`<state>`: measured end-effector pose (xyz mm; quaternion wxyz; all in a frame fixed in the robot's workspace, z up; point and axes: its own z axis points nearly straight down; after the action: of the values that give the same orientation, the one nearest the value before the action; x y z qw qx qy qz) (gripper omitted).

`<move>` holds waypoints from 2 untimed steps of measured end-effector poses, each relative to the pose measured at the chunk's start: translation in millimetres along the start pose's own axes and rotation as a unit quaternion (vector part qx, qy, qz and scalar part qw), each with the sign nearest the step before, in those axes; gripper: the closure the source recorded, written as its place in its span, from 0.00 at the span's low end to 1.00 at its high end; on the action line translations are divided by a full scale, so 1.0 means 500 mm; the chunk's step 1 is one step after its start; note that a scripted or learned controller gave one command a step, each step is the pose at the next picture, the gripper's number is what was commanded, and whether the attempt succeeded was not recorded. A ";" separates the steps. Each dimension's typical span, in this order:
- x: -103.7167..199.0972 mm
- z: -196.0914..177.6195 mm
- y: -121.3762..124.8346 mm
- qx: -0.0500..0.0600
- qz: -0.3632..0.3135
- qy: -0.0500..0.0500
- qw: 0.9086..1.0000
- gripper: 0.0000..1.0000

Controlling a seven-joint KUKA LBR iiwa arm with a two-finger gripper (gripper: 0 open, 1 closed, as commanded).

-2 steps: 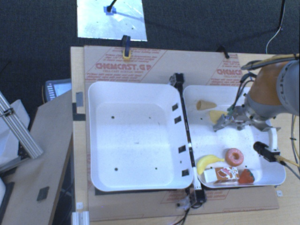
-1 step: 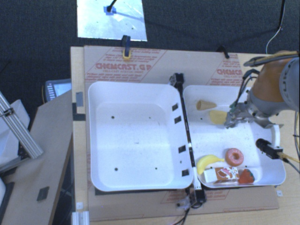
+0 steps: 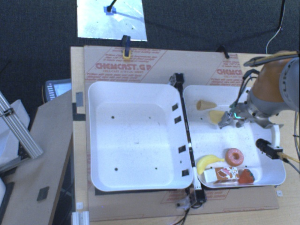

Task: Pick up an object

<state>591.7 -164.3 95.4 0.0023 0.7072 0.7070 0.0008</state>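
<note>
My gripper (image 3: 227,120) reaches in from the right and hangs low over the upper part of the right bin (image 3: 201,139). Right beside its tip lies a pale yellow piece (image 3: 215,116), partly covered by it. A tan cone-shaped piece (image 3: 205,105) lies just above and to the left. Near the bin's front edge sit a pink frosted doughnut (image 3: 234,156), a yellow banana (image 3: 208,161), a red and white carton (image 3: 222,175) and a red strawberry (image 3: 247,176). No object shows between the fingers.
The left bin (image 3: 136,135) stands beside the right one, separated by a black clipped divider (image 3: 183,125). A metal plate (image 3: 111,13) lies beyond the bench's far edge. The grey arm with its orange band (image 3: 274,83) fills the upper right.
</note>
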 end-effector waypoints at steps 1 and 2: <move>0.067 -0.153 0.129 -0.004 -0.005 0.000 1.000 0.00; -0.035 0.031 0.055 0.005 0.002 0.001 1.000 0.00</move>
<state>619.5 -181.7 80.1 -0.0015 0.7083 0.7059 -0.0019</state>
